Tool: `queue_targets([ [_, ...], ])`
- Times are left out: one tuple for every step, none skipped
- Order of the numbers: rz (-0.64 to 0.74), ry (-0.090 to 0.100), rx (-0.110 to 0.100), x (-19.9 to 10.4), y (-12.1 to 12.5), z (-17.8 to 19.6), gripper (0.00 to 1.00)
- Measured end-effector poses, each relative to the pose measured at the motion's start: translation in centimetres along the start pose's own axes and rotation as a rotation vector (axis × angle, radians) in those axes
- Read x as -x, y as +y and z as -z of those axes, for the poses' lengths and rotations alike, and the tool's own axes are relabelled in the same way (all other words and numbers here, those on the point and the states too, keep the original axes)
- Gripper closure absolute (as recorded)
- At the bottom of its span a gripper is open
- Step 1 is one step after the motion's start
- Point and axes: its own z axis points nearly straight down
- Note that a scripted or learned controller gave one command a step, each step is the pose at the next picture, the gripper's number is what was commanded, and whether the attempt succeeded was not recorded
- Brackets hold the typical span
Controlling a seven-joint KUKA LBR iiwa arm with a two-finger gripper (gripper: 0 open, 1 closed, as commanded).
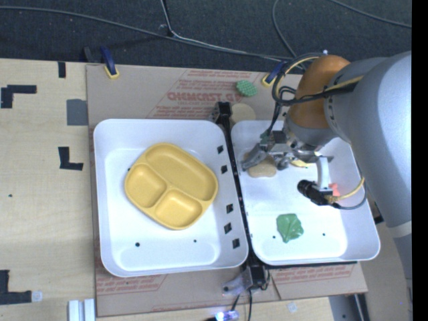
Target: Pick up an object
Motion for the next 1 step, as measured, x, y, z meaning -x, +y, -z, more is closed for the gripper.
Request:
queue_targets([
  [0.001, 0.001, 0.001, -0.05, 0.07, 1.28, 1.0],
])
